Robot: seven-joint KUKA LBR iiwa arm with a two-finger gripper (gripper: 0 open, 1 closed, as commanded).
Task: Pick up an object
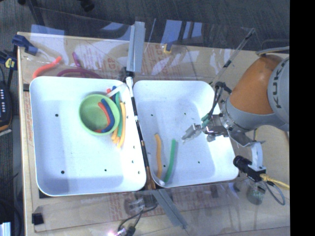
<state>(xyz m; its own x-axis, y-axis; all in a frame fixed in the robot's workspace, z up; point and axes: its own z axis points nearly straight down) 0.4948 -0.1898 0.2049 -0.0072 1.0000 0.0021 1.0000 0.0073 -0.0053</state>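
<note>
Two shallow white bins are seen side by side on the counter (206,58). In the left bin (54,146) a green bowl (96,115) is found, with coloured strips (orange, yellow, blue and red among them) (118,124) lying in it and against its right side. In the right bin (187,97) an orange strip (158,151) and a green strip (171,161) are laid close together near the front wall. The gripper (193,131) is held over the right bin's right half, apart from both strips; whether its fingers are released or clenched cannot be told.
</note>
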